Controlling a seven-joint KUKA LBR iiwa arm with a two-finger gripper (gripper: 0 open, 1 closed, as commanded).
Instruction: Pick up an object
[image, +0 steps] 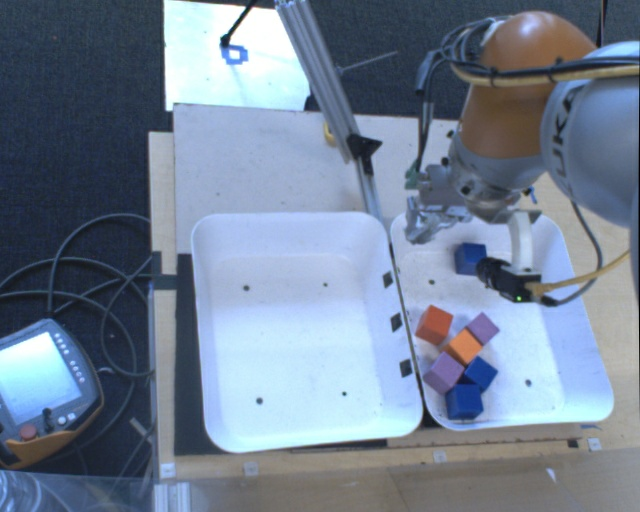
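Nearest, cluster: five cubes sit packed in the right bin (590, 395), a dark blue cube (463, 401) at the front, a purple cube (444, 372) and a blue cube (481, 373) just behind, then an orange cube (464, 346) and a lilac cube (483, 328), most of them touching.
Beside them: a red-orange cube (434, 325) lies just left of the orange one, close to the bin's left wall.
Left bin (215, 330): white, side by side with the right one on the worktop (250, 160).
Further back: a lone blue cube (470, 258) stands well apart from the cluster.
Pincer (425, 226): hangs at the right bin's far left corner, just left of the lone cube; I cannot tell whether it is open or closed, and no cube is visibly in it.
Risk: descending here, it would likely strike the bin wall or close on nothing, since the cube lies off to its side.
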